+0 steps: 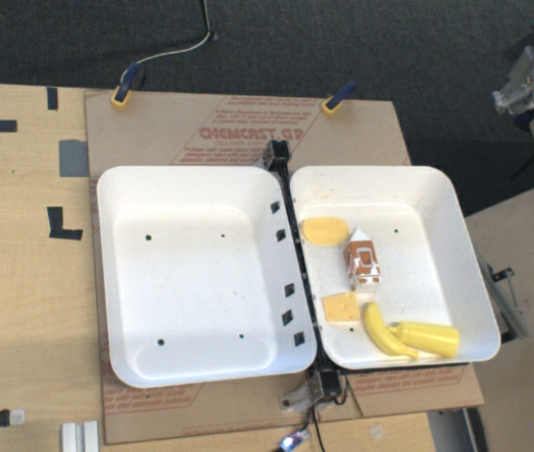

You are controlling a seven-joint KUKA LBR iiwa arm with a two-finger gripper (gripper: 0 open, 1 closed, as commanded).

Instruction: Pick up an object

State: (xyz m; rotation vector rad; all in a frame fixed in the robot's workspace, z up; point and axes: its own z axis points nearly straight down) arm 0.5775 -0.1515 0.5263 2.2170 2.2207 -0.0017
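Risk: banana [380,330] touches yellow cylinder [428,337] at right bin's [455,217] five o'clock; double-grab likely; end effector state indeterminable

bench [22,271] | cardboard sheet [248,130] on top | 2 white bins [191,365] side by side

White bins [191,196], yellow banana [380,331], yellow bottle [428,338], orange-and-white carton [363,261], brown cardboard with red lettering [248,130]
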